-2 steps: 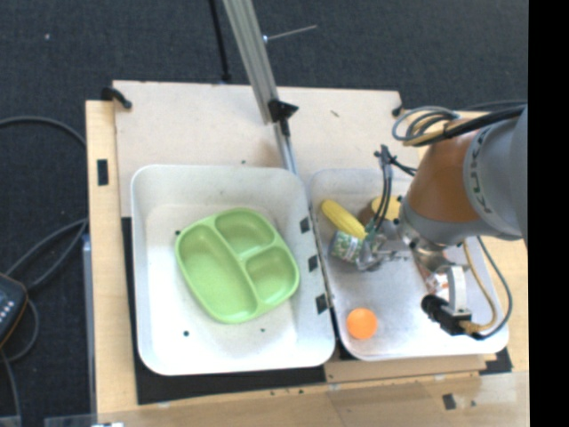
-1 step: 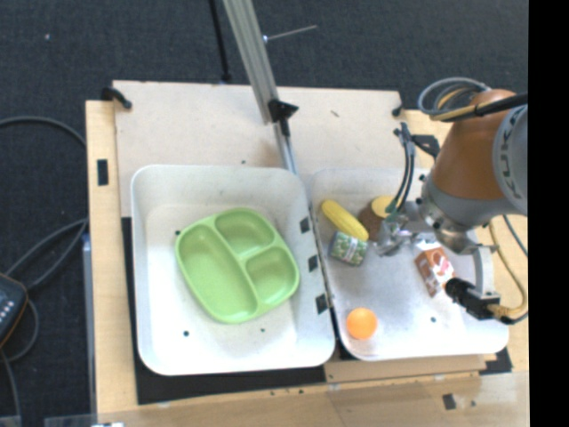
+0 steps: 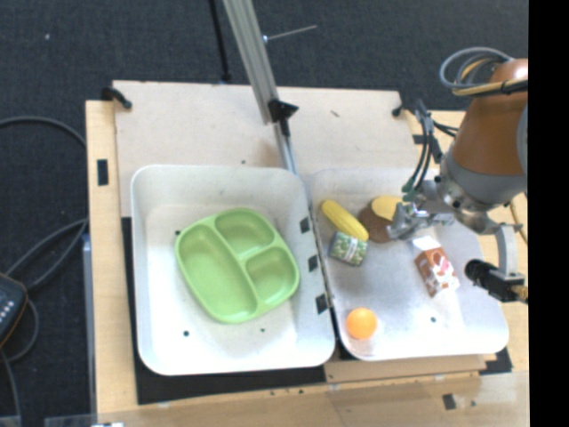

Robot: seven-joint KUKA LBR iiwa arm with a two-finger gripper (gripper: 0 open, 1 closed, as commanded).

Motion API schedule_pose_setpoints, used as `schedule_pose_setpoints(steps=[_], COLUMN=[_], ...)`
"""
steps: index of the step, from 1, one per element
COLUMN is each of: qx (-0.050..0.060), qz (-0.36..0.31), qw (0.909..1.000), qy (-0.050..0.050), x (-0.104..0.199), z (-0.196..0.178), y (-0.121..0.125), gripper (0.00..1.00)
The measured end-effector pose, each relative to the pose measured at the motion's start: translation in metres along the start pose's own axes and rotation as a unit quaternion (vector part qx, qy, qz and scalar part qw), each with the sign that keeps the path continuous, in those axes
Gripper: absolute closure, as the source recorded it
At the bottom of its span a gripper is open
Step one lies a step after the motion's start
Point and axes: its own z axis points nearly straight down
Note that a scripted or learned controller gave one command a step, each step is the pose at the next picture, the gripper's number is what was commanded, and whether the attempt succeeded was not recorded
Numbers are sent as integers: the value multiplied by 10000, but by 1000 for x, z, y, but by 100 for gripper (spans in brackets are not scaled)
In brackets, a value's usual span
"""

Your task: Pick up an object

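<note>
1. I have the gripper (image 3: 411, 222) low over the right bin (image 3: 462, 332), near its far edge; from this angle I cannot tell whether it is open or closed, and I see nothing held in it.
2. Just beside it, toward the bin's far edge, lie a yellow piece (image 3: 386, 207) and a brown disc (image 3: 377, 228) under it.
3. Further toward the left bin (image 3: 160, 327) sit a banana (image 3: 343, 220) and a small green can (image 3: 348, 248), touching each other.
4. A red-and-white carton (image 3: 435, 269) lies toward the near right; an orange (image 3: 361, 324) rests in the near left corner.
5. The left bin carries a green divided plate (image 3: 236, 263).
6. My judgement: the pick is not yet made; grasp and lift remain.
</note>
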Motion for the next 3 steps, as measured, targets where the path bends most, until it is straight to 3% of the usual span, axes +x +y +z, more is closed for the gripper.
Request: schedule_pose_setpoints(steps=[1,3], qx=[32,40], qz=[-22,-35], qw=[10000,10000], qy=[18,27], x=[50,166], z=[2,5], y=[1,-25], gripper=[100,100])
